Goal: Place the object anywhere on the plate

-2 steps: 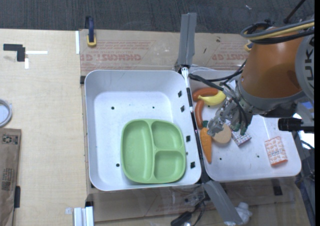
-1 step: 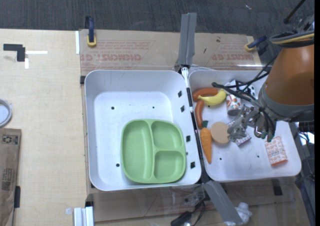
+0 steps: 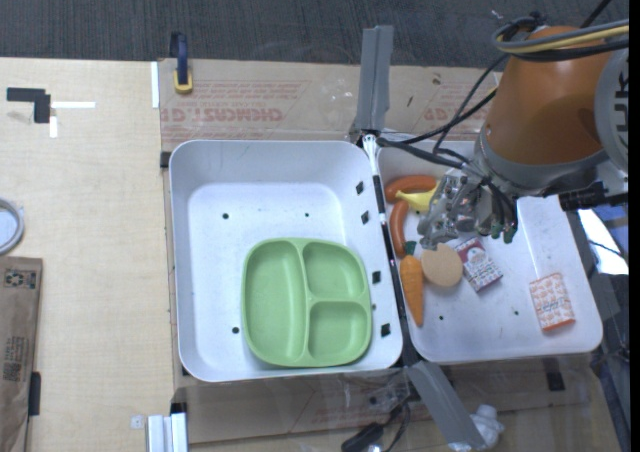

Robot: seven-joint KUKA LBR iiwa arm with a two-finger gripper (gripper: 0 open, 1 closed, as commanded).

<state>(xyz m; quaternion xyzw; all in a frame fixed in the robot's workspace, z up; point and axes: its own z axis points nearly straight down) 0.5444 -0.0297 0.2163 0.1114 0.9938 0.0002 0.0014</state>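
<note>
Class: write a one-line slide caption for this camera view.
Gripper hovers over toy food in the right bin; green plate waits in the left bin.

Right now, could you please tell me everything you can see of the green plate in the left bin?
The green plate is a rounded-square tray, seemingly matte plastic, split by raised ridges into three compartments: one long section on its left, two smaller ones on its right. It lies flat, right side up, on the floor of the left bin, towards the near right corner, slightly rotated. Nothing lies in it. Its near edge lies close to the bin's near wall; whether they touch I cannot tell.
</note>
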